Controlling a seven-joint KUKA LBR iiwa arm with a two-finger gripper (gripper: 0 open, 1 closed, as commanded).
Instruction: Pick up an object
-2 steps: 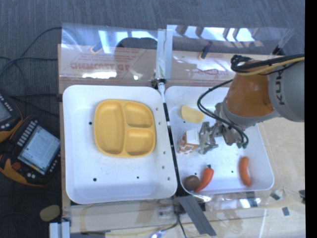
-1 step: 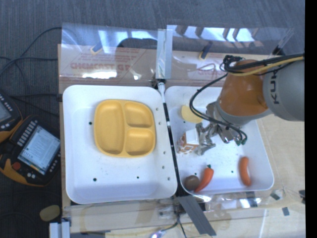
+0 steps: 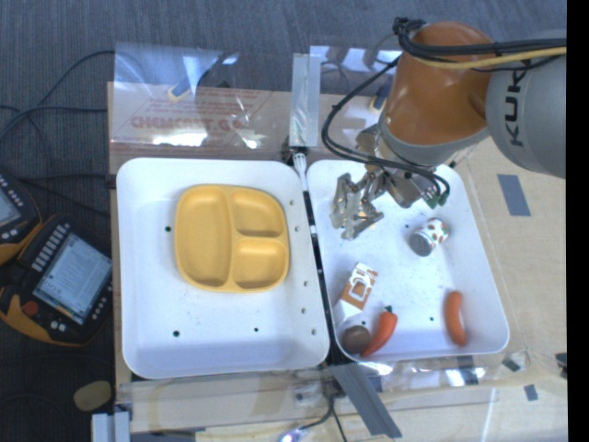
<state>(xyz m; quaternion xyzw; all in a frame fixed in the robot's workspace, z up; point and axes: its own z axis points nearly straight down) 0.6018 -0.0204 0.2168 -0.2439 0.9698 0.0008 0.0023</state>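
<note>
Objects such as a carrot [image 3: 384,329], a sausage [image 3: 455,317] and a small cup [image 3: 426,238] lay ungrasped in the right bin [image 3: 485,274], while the jaws [image 3: 354,212] hung spread and empty above its upper left.

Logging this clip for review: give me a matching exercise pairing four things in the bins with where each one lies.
Things:
1. yellow tray
2. sausage
3. carrot
4. small can

Places:
A. right bin, near its right wall
B. right bin, at the front edge beside a brown ball
C. left bin, in the middle
D. right bin, just below the gripper

Pairs: 1-C, 2-A, 3-B, 4-D
</note>
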